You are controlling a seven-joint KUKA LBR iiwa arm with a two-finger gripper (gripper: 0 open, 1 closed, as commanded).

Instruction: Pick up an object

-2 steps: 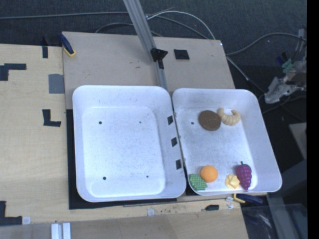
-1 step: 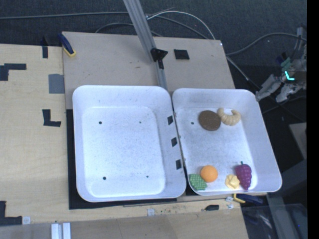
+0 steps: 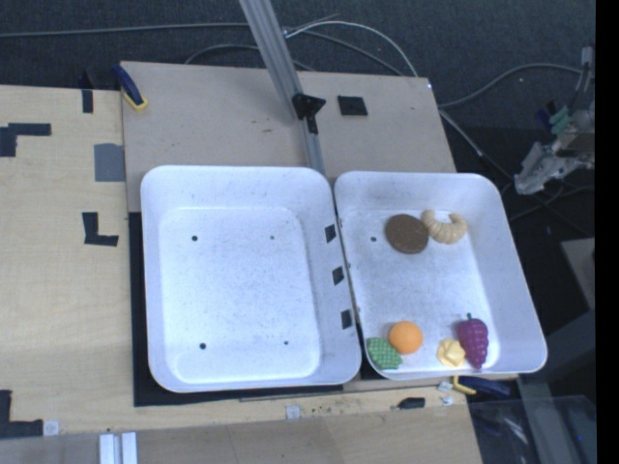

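My hand [image 3: 551, 162] sits off the desk at far right, well apart from both bins; finger state cannot be told. Right bin [image 3: 503, 249] holds a brown round piece [image 3: 407, 234] touching a croissant [image 3: 446, 226], plus orange [image 3: 406, 337], green item [image 3: 384, 354], yellow piece [image 3: 451, 353], purple grapes [image 3: 473, 339] along its near edge.

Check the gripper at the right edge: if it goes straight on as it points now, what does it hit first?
Hard to say. The gripper seems to point left and down, toward the right bin, likely its right rim; depth is unclear.
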